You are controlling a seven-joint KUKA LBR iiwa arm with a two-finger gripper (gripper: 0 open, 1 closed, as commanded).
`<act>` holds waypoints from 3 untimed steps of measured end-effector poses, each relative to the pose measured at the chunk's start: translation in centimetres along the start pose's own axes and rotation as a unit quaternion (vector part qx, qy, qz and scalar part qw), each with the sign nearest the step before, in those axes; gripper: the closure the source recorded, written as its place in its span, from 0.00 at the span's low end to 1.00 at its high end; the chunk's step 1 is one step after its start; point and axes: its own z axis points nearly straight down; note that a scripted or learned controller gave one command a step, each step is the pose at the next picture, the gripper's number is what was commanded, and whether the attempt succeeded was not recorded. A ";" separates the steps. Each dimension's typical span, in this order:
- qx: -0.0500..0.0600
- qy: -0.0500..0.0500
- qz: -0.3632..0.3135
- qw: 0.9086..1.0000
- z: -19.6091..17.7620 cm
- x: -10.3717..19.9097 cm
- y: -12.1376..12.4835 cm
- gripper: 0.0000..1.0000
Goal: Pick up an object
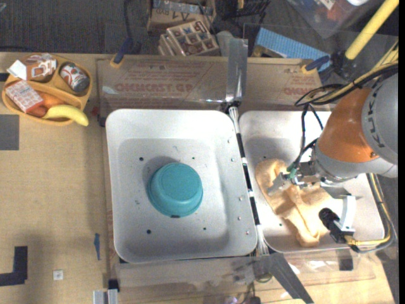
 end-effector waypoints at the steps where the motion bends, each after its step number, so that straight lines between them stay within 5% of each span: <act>1: -0.002 -0.002 0.003 1.000 -1.1 -0.3 0.0 1.00; 2: -0.002 -0.002 0.003 1.000 -1.1 -0.3 0.0 0.00; 3: -0.001 -0.001 0.122 0.993 0.2 -2.4 0.5 0.00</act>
